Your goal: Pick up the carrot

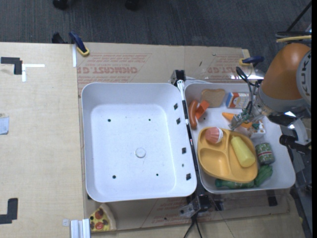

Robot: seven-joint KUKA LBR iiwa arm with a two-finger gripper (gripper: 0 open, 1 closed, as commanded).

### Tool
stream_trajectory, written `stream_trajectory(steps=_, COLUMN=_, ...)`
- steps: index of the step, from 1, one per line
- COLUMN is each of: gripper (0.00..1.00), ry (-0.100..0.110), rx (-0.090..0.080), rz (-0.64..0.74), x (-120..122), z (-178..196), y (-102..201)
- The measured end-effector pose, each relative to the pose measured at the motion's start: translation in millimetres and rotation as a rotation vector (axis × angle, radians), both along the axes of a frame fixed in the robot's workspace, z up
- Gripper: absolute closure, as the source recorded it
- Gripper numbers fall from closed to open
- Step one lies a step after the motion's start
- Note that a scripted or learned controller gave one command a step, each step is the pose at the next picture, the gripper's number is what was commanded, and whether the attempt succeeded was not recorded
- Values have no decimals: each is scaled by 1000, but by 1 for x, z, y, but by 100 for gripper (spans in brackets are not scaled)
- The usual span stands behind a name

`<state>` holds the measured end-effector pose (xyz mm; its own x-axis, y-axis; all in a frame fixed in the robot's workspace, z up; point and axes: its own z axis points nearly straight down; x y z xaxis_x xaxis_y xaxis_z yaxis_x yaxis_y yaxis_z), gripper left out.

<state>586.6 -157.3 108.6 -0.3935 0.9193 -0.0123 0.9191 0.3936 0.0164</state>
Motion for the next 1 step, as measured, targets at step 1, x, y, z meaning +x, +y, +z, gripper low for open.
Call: stream_trajectory(steps=1, gripper=100, ry=18, rx=2, rz=209, x=-49, z=78, y=48)
